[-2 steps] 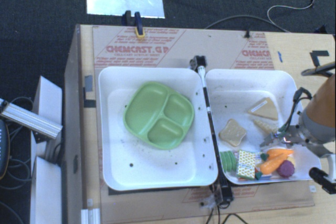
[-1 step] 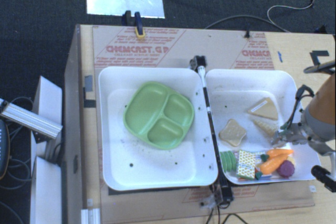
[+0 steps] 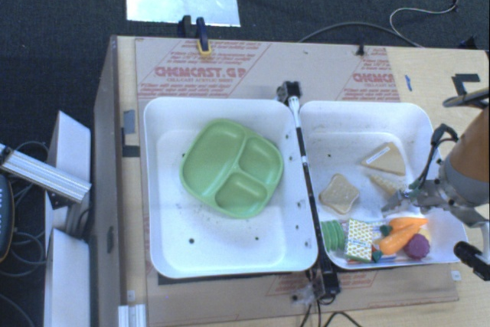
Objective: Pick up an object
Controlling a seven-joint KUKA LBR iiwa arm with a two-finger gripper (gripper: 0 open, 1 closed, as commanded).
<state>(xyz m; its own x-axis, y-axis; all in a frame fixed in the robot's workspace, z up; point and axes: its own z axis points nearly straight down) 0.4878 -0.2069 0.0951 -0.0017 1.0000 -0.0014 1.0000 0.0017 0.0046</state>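
Beside the green divided plate [image 3: 232, 167], which lies alone in the left bin [image 3: 164, 241], the right bin [image 3: 417, 115] holds all the candidate objects: a slice of toast [image 3: 339, 194] nearest the plate, a pale wedge [image 3: 385, 159] farther off, and a crowded cluster in the near corner of a green ridged piece [image 3: 332, 234], a patterned packet [image 3: 358, 239], a toy carrot [image 3: 396, 235] and a purple ball [image 3: 417, 245]. From the far side of that bin the gripper [image 3: 406, 199] hangs low, just above the carrot; whether it is released or clenched cannot be made out, and nothing is visibly held. A good pick would likely centre over one item, the carrot being closest, align across its narrow width, and descend straight to avoid nudging the neighbours.
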